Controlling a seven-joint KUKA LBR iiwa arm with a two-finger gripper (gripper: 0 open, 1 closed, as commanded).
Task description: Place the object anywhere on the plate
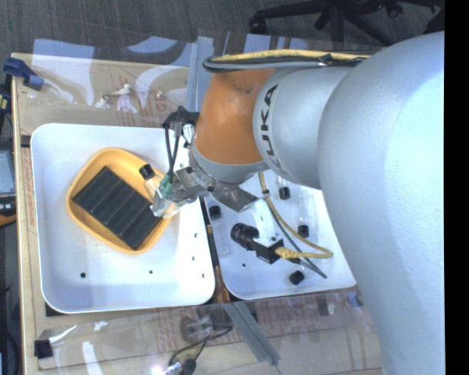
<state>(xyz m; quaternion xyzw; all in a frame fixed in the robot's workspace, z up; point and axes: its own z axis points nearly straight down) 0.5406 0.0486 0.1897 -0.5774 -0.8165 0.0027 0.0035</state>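
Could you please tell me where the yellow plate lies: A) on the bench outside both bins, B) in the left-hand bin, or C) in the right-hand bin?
B: the yellow plate lies inside the bin on the view's left, the claw over its right edge.

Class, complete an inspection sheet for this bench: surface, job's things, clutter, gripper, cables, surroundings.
Surface: bench bearing a white left bin and a white right bin, side by side.
Job's things: yellow plate in the left bin; dark ribbed slab lying on it.
Clutter: small black bits scattered in the right bin.
Gripper: gripper over the plate's right edge; hold cannot be told.
Cables: black cable looped beside the wrist.
Surroundings: carpet and a chair base beyond the bench.
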